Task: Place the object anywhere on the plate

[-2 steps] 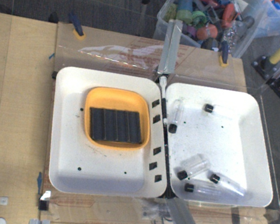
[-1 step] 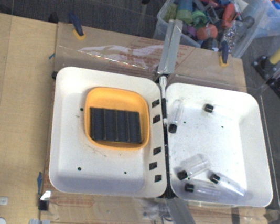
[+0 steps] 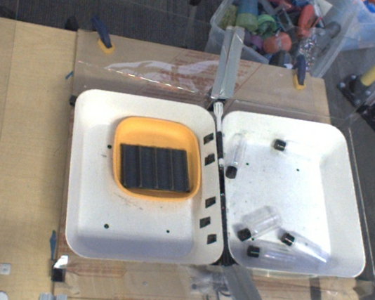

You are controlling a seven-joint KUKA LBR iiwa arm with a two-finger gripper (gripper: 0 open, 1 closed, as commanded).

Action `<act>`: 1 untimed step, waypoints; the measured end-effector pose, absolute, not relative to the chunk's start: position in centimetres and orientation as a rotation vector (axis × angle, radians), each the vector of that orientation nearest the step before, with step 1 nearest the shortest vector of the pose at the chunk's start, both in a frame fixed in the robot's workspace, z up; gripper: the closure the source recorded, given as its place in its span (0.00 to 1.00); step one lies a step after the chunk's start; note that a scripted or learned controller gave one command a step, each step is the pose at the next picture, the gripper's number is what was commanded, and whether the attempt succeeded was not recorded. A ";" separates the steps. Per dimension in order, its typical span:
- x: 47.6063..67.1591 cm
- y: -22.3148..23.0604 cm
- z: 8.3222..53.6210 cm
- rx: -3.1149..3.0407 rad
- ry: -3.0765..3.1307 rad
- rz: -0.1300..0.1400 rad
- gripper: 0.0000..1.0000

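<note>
An orange plate (image 3: pixel 127 136) with rounded corners sits in the left white bin (image 3: pixel 83 221). A black ribbed rectangular object (image 3: pixel 154 169) lies flat on the plate and covers its middle and near side. In the right white bin (image 3: pixel 339 178) lie clear plastic tubes with black caps. One tube (image 3: pixel 234 153) rests by the divider and another tube (image 3: pixel 259 224) lies at the near side. A third tube (image 3: pixel 287 255) lies along the front wall.
A loose black cap (image 3: pixel 279 145) sits at the back of the right bin. A second black cap (image 3: pixel 288 238) lies near the front tubes. A metal divider (image 3: pixel 226 67) runs between the bins. A clear box of coloured toys (image 3: pixel 281 15) stands behind the bench.
</note>
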State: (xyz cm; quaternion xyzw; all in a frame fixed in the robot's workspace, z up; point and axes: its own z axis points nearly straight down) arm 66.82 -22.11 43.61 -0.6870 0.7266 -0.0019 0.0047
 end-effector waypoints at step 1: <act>66.8 -22.1 43.6 -2.630 1.705 -0.005 1.00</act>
